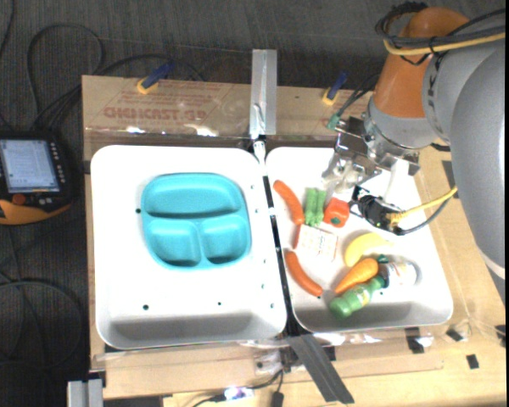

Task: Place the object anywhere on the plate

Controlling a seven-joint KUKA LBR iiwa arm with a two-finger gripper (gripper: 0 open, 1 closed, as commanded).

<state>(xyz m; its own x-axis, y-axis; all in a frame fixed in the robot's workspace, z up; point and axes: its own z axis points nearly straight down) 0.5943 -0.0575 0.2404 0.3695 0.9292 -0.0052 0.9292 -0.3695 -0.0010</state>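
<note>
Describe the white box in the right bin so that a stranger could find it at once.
Look in the right bin, near its left side. The white box lies flat below the green block, between two orange sausages. It alone is white and rectangular.

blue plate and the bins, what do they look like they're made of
The blue plate looks like moulded plastic with a smooth matte finish: uniform colour, rounded compartment ridges. The bins look like thin formed white plastic, slightly glossy, with rounded corners. Neither can be confirmed by look alone.
</note>
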